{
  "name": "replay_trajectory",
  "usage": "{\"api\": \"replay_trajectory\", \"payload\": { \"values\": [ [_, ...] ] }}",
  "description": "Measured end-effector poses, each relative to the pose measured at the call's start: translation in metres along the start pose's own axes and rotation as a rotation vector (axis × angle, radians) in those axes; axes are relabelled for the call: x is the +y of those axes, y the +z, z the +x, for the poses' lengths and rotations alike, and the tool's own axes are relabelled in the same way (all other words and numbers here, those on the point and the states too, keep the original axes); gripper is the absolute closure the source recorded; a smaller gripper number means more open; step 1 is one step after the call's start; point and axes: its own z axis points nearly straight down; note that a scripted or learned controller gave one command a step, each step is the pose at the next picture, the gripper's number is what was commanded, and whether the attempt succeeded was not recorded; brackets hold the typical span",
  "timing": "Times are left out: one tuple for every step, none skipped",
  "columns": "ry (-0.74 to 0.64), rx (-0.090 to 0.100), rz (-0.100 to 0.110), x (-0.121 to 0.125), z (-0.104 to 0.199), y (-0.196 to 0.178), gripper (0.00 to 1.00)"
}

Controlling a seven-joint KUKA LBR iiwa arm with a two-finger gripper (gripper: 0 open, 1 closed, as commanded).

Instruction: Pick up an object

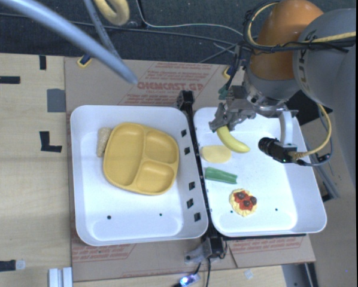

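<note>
**Gripper low over the banana**

Because the gripper point(225, 123) hangs at the banana's point(233, 141) upper end, centre-right of frame in the right bin point(299, 220), a grab looks intended; whether its fingers grip anything, I cannot tell.

Left bin point(83, 178): yellow sectioned plate point(140, 158) lying flat at centre, slightly tilted in plan. Tan piece point(103, 141) sitting against the plate's left edge, partly tucked under. Right bin point(287, 190) sitting just beside it, touching. Both bins resting on cardboard point(161, 82) with red print. Wooden bench point(23, 178) showing at left, black marks point(47, 142) on it. Grey tube point(59, 23) crossing far left; cables point(185, 31) running along the far side.
</note>
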Motion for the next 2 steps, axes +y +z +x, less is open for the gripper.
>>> {"api": "replay_trajectory", "payload": {
  "values": [
    [0.002, -0.001, 0.001, 0.009, 0.041, 0.01, 1.0],
    [0.001, -0.001, 0.002, 0.022, 0.09, 0.032, 1.0]
  ]
}}
